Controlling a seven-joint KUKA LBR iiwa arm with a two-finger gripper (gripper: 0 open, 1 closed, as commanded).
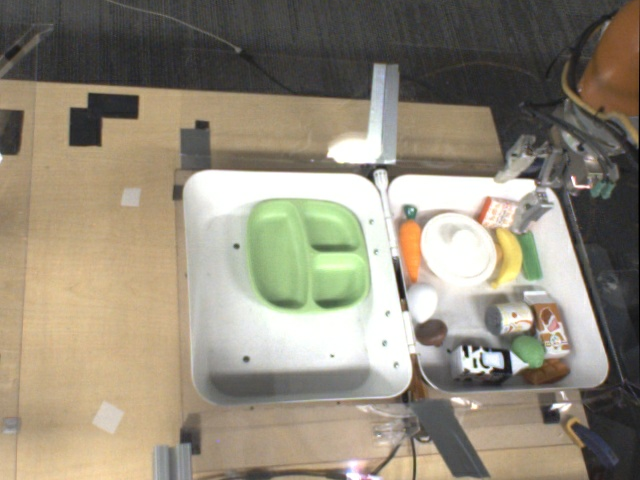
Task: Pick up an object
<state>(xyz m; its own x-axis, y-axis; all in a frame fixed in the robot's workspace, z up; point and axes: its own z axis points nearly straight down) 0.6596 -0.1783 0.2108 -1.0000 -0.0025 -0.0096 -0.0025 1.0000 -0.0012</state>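
Claw (537, 181) at top-rt of rt bin (590, 298), fingers spread, nothing btwn them, just above orange carton (497, 212) & banana (510, 255), white bowl (458, 245) mid-bin, carrot (410, 250) beside it, green tray (305, 253) in left bin (215, 298)

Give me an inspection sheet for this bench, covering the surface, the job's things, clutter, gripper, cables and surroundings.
Surface: wooden bench bearing two white bins side by side.
Job's things: right bin holds a carrot, white bowl, banana, small can, a black-and-white item and other small objects.
Clutter: left bin holds a green divided tray.
Gripper: gripper over the right bin's far right corner; nothing seen between its fingers.
Cables: thin cable across the dark floor beyond the bench.
Surroundings: black patches on the bench's far left.
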